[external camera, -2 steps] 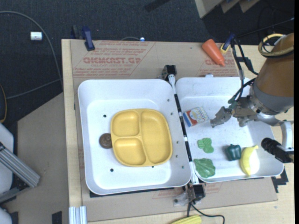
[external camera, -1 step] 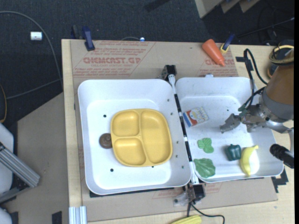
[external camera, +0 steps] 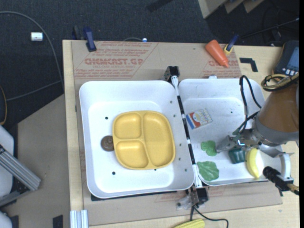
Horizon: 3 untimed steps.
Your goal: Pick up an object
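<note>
bench (external camera: 118,61): printed board | white bins (external camera: 90,127) | dark carpet (external camera: 33,80)

The arm (external camera: 280,113) reaches in from the right edge, its orange band uppermost, grey wrist angled down and leftward; the gripper (external camera: 231,145) sits low at the wrist's left end; finger positions are too small and cluttered to make out.

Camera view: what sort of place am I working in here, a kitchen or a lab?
Most likely a robot lab bench, not a kitchen: two shallow white bins clamped side by side on a board, toy-like items such as a yellow divided plate and a banana, and loose cables on dark carpet.
</note>
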Each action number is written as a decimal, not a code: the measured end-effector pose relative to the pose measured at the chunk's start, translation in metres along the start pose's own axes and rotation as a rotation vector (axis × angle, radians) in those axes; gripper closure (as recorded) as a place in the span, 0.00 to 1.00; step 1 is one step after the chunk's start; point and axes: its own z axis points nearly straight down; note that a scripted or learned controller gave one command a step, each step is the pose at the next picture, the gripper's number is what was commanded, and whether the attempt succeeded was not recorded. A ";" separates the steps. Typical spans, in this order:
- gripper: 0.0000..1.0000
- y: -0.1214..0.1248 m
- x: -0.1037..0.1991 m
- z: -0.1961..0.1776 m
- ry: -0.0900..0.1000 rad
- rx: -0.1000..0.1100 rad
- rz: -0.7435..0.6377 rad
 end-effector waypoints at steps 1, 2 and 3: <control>1.00 0.000 0.000 -0.010 0.000 -0.002 0.001; 0.00 0.000 0.000 -0.010 0.000 -0.001 0.001; 0.00 -0.005 -0.049 0.000 0.005 0.001 -0.003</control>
